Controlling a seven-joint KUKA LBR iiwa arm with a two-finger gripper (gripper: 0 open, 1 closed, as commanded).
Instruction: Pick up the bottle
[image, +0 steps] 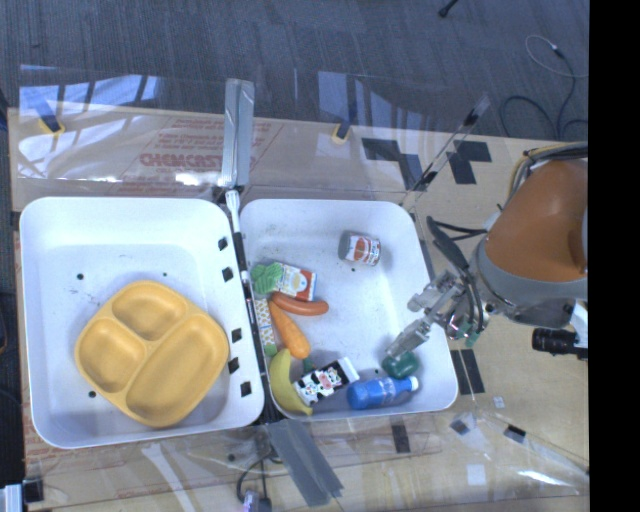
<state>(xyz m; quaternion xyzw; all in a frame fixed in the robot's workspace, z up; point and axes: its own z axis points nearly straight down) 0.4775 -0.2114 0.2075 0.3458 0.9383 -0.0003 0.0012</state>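
We see the bottle (383, 391), blue with a lighter cap end toward the right, lying on its side in the right bin (330, 215), near that bin's front right corner. The tool (412, 345) hangs just above and to the right of it, at the bin's right wall, with a green-tipped finger close to the bottle's cap end; we cannot tell whether the tool is open or closed, and nothing shows clearly between its tips. The arm (535, 235) reaches in from the right, its orange band broad above the wrist. Just left of the bottle lies a small carton (325, 379) with a black-and-white cow pattern, and beside that a yellow banana (285, 383) curves along the front left corner. Above them an orange carrot (289, 329) lies at a slant, a red sausage (300, 305) sits across its top end, and a green and red carton (285, 279) rests near the left wall; its print is too small for us to read. A small can (360, 249) lies apart toward the back. The left bin (60, 230) holds a yellow divided plate (150, 352) with three compartments. Behind the bins, on the counter (520, 400), a clear sheet bears faint red lettering (180, 158) that we cannot make out.
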